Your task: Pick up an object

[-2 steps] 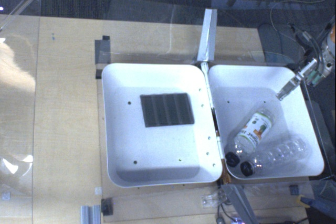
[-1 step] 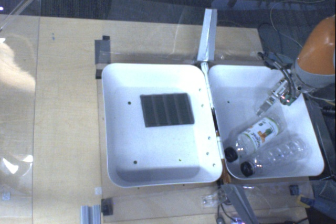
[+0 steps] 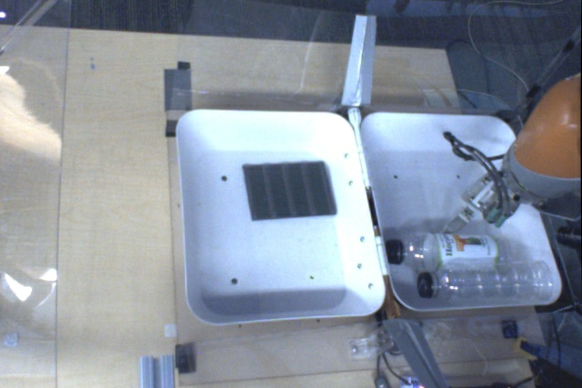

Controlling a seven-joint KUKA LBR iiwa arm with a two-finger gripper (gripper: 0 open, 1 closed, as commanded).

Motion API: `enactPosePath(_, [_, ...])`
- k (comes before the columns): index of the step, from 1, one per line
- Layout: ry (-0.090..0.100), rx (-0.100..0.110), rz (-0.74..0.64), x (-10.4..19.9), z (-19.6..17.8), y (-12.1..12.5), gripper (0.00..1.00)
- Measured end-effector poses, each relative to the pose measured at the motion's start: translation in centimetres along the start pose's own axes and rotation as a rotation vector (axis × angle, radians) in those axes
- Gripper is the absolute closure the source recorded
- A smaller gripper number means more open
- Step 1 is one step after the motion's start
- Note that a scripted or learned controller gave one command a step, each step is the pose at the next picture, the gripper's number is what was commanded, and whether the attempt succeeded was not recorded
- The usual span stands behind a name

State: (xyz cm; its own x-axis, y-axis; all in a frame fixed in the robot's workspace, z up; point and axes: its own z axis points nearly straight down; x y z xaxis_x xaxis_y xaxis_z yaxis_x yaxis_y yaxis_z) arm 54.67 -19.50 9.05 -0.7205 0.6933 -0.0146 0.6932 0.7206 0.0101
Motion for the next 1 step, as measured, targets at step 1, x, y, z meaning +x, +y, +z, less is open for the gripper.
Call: enactPosePath(1, [0.004,-0.001,-0.055,2.21,0.11,8.37,0.00])
